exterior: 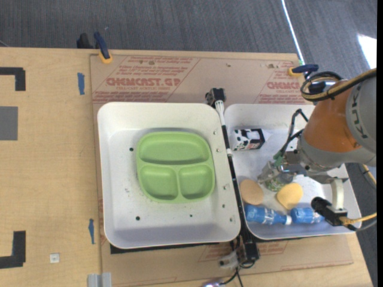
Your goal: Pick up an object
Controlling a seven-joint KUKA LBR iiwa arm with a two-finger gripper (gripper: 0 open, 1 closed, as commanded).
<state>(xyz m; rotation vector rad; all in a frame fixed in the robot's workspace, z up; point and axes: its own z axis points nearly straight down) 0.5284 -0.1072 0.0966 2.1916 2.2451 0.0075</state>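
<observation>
The likeliest target sits in the right bin (353,187): a yellow lump (289,195), pale and rounded, just below the gripper (274,177). A tan disc (251,192) lies just to its left, and a blue-labelled bottle (281,216) lies on its side along the bin's near wall, close under both. A small black-and-white box (248,139) stands apart near the far wall.

The arm (335,130) leans in from the right, its orange band over the bin, and the gripper is down low among these things. From here I cannot tell whether the jaws are open or closed, nor whether anything sits between them; the end is a blur of metal and greenish glint.

The left bin (111,178) holds a green divided tray (175,165), well away from the action.

The trouble I'd expect is crowding. Lump, disc and bottle sit so near one another that a closing grip could nudge one aside or pinch two at once. The rounded lump may also squirt out of a shallow hold, and the bottle would roll.
</observation>
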